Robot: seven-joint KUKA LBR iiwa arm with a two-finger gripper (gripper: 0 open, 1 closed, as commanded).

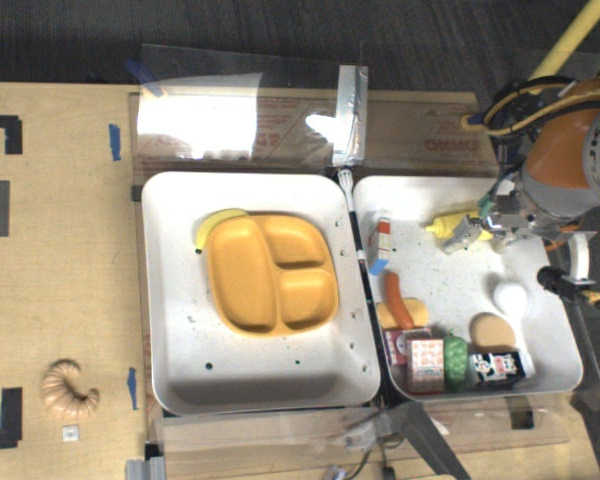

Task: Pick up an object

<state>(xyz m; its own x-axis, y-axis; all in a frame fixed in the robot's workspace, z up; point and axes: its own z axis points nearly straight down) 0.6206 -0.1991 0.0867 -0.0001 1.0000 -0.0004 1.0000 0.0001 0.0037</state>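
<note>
My gripper [472, 230] hangs low over the back of the right bin [555, 313], reaching in from the right under the orange wrist band. Its tip sits right against a small yellow object [443, 226], touching or nearly touching its right end. I cannot tell whether the yellow object is held. Nearby lie a red-and-white tube [381, 236], an orange-red sausage shape [397, 298], a white egg-like ball [508, 294] and a brown bun [493, 330].
Along the right bin's front wall stand a red box [425, 356], a green can [455, 361] and a black-and-white carton [498, 366]. The left bin [170, 268] holds an orange divided tray [270, 271] over a yellow banana [218, 221]. A croissant [70, 388] lies on the bench at left.
</note>
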